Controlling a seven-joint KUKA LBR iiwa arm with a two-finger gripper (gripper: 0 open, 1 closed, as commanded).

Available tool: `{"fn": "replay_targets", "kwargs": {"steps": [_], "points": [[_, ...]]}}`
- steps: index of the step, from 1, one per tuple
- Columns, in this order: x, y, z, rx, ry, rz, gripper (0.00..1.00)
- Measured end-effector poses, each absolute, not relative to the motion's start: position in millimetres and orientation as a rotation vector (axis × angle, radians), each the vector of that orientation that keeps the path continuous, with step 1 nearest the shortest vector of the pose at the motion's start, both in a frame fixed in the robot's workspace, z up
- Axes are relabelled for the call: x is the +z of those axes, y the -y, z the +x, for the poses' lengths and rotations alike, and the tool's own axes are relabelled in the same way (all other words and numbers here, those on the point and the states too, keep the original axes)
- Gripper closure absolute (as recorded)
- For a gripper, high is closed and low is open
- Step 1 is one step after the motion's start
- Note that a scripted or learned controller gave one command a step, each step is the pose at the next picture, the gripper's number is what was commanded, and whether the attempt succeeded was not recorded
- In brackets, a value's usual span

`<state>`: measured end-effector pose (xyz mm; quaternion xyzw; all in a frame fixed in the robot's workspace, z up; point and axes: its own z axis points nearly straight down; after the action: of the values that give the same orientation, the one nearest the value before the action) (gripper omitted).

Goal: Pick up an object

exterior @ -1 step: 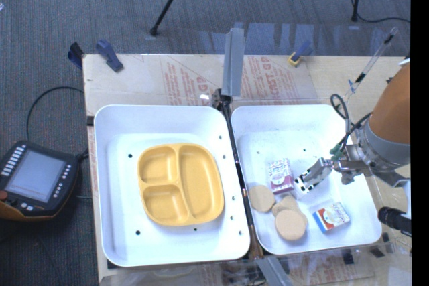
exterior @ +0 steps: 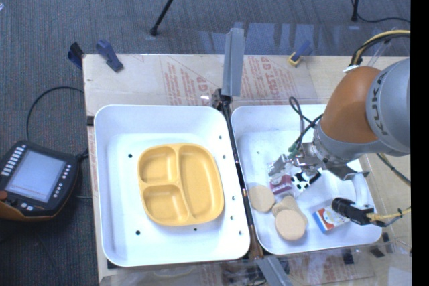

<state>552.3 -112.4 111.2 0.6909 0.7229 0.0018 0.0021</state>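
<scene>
Tan discs crowd beside the claw.

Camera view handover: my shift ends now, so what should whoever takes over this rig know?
Gripper: low over the right white bin, at a small dark and white cluster of items. Whether its fingers are open or closed cannot be told, and no hold is confirmed.
Things: three round tan discs lie near the right bin's front edge; a small red, white and blue packet sits beside them. A yellow three-compartment plastic plate lies in the left white bin.
Done: nothing visibly lifted.
Left: grasp and raise one object.
</scene>
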Motion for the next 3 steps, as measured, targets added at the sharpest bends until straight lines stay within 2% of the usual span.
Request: {"fn": "replay_targets", "kwargs": {"steps": [1, 2, 3], "points": [[103, 111, 543.9, 0.028, -2.207, 2.183, 0.0], [114, 111, 545.2, 0.032, -2.201, 2.189, 1.0], [267, 116, 548.2, 0.004, -2.452, 1.956, 1.0]]}}
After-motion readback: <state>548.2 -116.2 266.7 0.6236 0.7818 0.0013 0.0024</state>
